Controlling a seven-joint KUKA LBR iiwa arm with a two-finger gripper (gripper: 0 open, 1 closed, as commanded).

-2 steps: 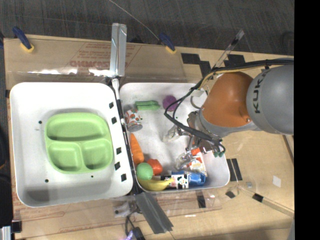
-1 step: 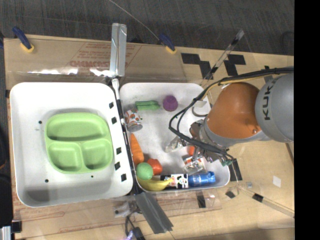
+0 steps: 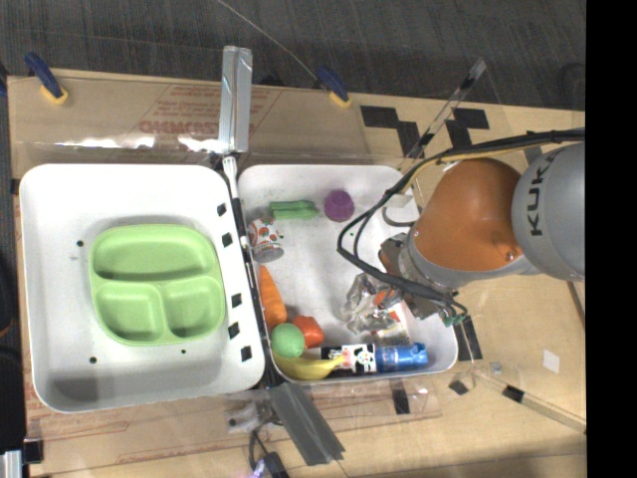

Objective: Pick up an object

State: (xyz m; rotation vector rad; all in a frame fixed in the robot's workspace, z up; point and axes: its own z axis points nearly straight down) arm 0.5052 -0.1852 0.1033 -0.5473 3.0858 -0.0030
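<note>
The grey arm with its orange band (image 3: pixel 468 217) is reaching down into the right-hand shallow white bin (image 3: pixel 318 257), and its fingers (image 3: pixel 370 307) are hanging low over the bin floor; whether they are released or clenched I cannot tell, and nothing is visibly sitting between them. The pick looks not yet done. Just below the fingers is lying a blue plastic bottle (image 3: pixel 398 356); well to their left are lying an orange carrot (image 3: pixel 270 298), a yellow banana (image 3: pixel 307 367), and a green ball (image 3: pixel 288 341); above and left, a purple ball (image 3: pixel 339 204).
</note>
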